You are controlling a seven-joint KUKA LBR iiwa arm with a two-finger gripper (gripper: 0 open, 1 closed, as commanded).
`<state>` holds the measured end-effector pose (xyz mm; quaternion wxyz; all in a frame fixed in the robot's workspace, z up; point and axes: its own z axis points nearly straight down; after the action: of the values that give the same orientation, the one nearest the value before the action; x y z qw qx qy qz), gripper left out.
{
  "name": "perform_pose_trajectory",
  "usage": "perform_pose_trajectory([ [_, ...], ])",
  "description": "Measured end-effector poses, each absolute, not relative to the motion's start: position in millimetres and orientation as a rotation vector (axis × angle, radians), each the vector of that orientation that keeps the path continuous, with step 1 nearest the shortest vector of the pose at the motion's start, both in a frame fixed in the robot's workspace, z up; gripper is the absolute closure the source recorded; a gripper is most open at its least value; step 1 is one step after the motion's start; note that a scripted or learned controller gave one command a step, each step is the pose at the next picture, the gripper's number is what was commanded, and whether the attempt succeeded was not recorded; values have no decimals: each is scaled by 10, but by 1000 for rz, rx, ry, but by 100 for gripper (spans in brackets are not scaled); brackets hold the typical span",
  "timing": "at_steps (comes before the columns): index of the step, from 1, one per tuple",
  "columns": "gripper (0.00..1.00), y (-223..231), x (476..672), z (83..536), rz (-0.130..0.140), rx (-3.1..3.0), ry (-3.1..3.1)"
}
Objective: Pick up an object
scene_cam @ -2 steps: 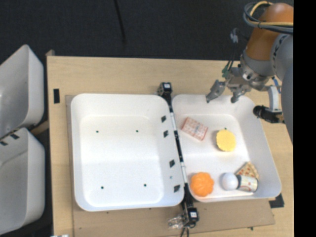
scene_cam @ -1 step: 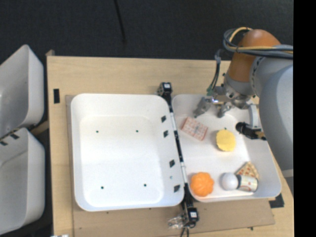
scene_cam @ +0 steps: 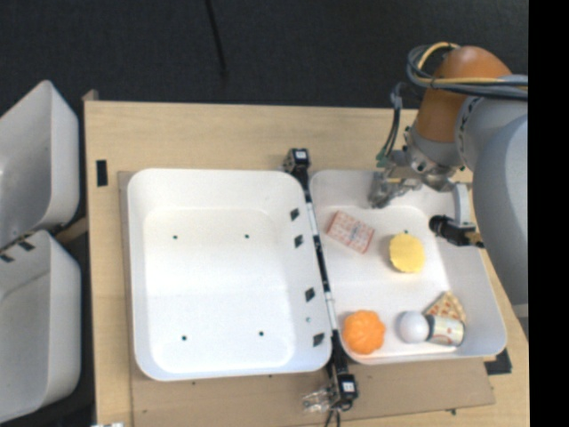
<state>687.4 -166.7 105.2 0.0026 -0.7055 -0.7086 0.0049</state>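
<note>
- Camera view: the gripper [scene_cam: 384, 194] hangs over the right bin's [scene_cam: 462, 350] far edge; whether it is wide or narrow, I cannot tell.
- A pink patterned packet [scene_cam: 349, 231] lies near it, and a yellow round piece [scene_cam: 407, 253] sits mid-bin.
- An orange ball [scene_cam: 364, 331], a white ball [scene_cam: 412, 326] and a patterned cup [scene_cam: 445, 319] crowd the near rim.
- The left bin [scene_cam: 142, 354] offers wide open floor.

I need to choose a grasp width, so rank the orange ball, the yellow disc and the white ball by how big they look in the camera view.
1. Orange ball and yellow disc: look alike, too close to rank.
2. White ball: smallest.
</note>
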Motion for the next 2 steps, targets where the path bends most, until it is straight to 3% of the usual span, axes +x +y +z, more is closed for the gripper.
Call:
perform_pose_trajectory([
  [1,100,-1670,6720,1150,8,-2215,-2225],
  [2,100,-1732,6293,970,8,-2220,-2217],
])
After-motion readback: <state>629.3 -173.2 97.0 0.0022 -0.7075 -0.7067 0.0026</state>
